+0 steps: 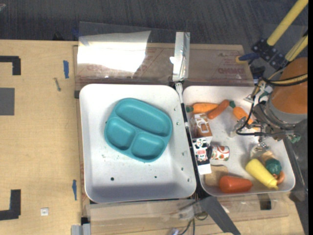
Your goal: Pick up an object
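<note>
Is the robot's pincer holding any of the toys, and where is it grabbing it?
It cannot be told. The pincer hangs over the right bin, just above the yellow toy, but the picture is too unclear to see anything gripped.

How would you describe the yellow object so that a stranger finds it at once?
Look at the right white bin, then at its near right corner. The yellow object lies there at a slant, between a red-orange piece and a dark green ball. It is the only yellow thing in the bin.

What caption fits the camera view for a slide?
KUKA arm's gripper hovers over the right bin of toy food; a teal divided plate lies in the left bin.
</note>
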Robot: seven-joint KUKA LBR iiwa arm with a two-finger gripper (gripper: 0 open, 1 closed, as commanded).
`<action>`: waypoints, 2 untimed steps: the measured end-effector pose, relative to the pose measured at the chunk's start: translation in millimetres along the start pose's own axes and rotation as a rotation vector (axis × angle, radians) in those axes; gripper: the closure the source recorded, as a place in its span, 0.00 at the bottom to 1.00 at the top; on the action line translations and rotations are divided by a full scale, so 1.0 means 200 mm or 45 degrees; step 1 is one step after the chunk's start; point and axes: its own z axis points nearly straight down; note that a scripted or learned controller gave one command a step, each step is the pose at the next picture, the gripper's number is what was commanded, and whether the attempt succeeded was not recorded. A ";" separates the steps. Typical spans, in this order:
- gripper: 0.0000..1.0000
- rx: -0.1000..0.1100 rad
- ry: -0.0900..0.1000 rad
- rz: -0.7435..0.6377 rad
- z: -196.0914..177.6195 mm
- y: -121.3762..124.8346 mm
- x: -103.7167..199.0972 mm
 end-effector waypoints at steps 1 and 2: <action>0.00 -0.003 -0.008 0.060 0.00 0.16 -0.37; 1.00 0.005 -0.023 0.065 -0.07 0.15 -0.39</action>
